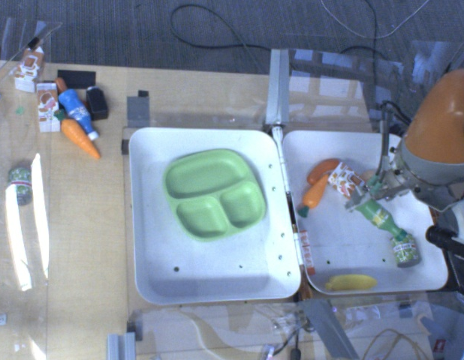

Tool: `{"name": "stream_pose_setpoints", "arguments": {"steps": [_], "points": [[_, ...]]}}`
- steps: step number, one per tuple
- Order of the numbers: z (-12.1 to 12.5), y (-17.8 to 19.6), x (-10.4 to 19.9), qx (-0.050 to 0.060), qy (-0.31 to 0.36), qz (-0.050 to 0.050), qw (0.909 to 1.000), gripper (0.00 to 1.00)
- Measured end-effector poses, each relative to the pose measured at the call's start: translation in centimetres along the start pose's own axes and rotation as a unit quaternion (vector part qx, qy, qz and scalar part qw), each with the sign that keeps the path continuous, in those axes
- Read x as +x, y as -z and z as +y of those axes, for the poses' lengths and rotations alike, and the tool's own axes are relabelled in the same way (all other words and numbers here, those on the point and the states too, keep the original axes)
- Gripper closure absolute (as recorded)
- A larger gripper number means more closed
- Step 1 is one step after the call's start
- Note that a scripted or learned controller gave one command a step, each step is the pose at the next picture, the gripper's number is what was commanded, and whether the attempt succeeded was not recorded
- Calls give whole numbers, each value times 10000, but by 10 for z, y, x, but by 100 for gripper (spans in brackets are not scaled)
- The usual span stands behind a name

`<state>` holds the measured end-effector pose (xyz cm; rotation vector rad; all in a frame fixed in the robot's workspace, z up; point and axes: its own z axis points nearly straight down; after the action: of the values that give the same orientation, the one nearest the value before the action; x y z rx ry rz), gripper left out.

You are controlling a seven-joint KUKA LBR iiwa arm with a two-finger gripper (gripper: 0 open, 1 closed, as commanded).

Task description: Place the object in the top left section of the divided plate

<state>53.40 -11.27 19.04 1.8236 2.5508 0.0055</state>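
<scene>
Plate point(214, 194) lies in the left bin point(149, 276), unfilled. Right of it the gripper point(369, 193) hovers over a bottle point(386, 227), touching a carton point(341, 180); jaw state untellable. Crowding risks a bad grab: carrot point(316, 192) and sausage point(323, 170) lie close.
</scene>
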Motion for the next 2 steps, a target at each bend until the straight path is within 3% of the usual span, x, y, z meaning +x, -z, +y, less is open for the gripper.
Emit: {"name": "stream_pose_setpoints", "arguments": {"steps": [1, 2], "points": [[46, -5, 61, 0, 615, 4, 9981, 100], [28, -6, 31, 13, 716, 6, 9974, 100]]}}
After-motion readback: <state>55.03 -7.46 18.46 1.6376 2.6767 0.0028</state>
